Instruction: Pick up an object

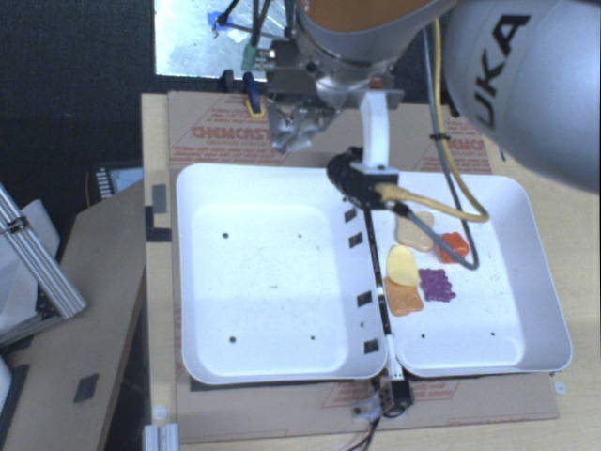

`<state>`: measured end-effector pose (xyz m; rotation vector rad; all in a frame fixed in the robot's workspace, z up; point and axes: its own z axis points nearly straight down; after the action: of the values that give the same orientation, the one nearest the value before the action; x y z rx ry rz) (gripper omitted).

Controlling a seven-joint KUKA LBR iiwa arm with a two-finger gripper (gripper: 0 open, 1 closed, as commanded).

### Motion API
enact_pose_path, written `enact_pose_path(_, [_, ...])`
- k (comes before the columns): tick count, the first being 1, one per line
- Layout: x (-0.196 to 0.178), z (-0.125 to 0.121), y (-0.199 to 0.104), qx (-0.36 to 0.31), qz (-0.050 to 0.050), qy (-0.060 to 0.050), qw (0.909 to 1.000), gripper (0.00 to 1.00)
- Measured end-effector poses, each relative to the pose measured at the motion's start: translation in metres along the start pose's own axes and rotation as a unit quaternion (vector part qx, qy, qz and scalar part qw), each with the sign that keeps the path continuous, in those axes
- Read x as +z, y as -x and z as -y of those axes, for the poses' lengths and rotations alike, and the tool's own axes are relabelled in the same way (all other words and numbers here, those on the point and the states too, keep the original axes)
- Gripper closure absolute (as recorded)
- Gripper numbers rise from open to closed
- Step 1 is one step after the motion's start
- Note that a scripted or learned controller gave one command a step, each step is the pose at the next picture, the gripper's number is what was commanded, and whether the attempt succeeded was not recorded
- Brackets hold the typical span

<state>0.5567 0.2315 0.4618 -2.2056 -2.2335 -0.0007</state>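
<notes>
Several small toy foods lie close together in the right bin, near its left wall: a beige piece, a red-orange piece, a yellow piece, an orange piece and a purple grape cluster. My gripper hangs high under the wrist, over the far rim of the left bin, well up and left of the foods. Nothing shows in its grasp.
A black fitting with a yellow hose and grey cable hangs over the ridge between the bins. The big grey arm body covers the top right. Cardboard lies under the bins. An aluminium rail stands at left.
</notes>
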Motion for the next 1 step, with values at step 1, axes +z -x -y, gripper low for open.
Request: enact_pose_path(1, [-0.0783, 0.0196, -0.0038, 0.003, -0.001, 0.005, 1.0000, 1.00])
